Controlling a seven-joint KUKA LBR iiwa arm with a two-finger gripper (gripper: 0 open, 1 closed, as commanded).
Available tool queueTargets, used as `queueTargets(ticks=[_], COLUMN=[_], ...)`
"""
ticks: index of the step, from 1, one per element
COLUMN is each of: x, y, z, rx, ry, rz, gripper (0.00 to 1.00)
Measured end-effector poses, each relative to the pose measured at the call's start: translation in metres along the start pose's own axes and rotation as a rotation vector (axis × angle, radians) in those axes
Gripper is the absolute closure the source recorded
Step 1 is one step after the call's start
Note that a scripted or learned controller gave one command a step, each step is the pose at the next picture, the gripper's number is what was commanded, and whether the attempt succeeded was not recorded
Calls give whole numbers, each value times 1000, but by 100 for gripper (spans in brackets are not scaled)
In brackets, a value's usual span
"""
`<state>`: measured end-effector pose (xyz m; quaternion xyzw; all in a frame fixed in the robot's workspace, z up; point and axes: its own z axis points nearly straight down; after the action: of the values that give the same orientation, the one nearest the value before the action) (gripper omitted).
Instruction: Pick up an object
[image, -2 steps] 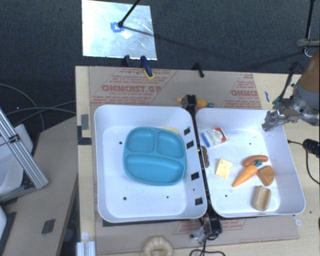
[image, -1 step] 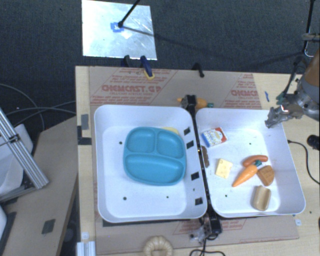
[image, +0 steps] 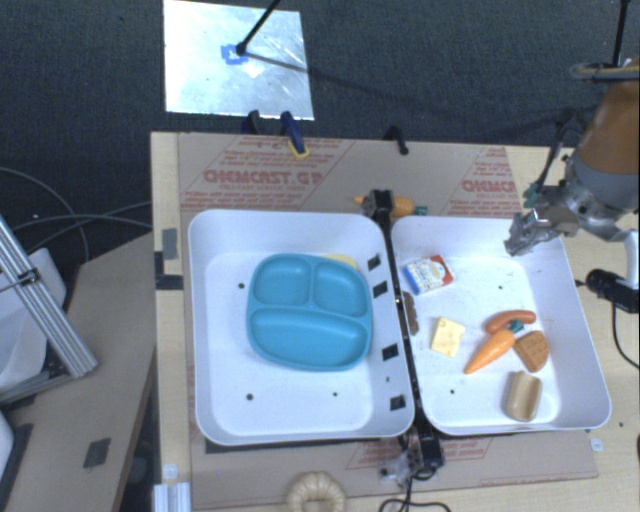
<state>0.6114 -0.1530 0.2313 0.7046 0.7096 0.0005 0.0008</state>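
Two shallow white bins side by side on the worktop (image: 330, 165) — left bin (image: 215, 400), right bin (image: 575, 330), meeting along a dark centre seam with black clips.

Arm (image: 610, 150) enters from the right, grey with an orange band above the wrist, over the right bin's upper right corner. Hand (image: 524, 236) sits at the bin's top right edge, above the bin floor, touching none of the objects. Can't tell whether it is released or clenched — too small and blurred.

Left bin: one blue divided plate (image: 308, 310), three compartments, lying flat near the middle. A yellow bit (image: 343, 260) peeks out just behind its upper right rim.

Right bin, objects well apart from the hand:
- orange carrot (image: 490, 352), lying at a slant, tip pointing lower left
- tan bread roll piece (image: 521, 396), near the bottom right corner
- red and white carton (image: 426, 273), upper left area, near the seam
- brown waffle-like piece (image: 532, 350), touching the carrot's thick end
- red sausage (image: 510, 321), just above the carrot
- yellow cheese block (image: 448, 336), left of the carrot

Small orange-yellow item (image: 400, 207) lies outside the bins at the top of the seam.
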Motion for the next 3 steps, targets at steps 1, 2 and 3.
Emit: queueTargets(ticks=[1,2,3], x=[55,97,117], y=[-8,-20,-18], z=[12,11,15], rx=[2,1,0], ry=[1,1,0], rz=[0,-1,0], gripper=[100,100,100])
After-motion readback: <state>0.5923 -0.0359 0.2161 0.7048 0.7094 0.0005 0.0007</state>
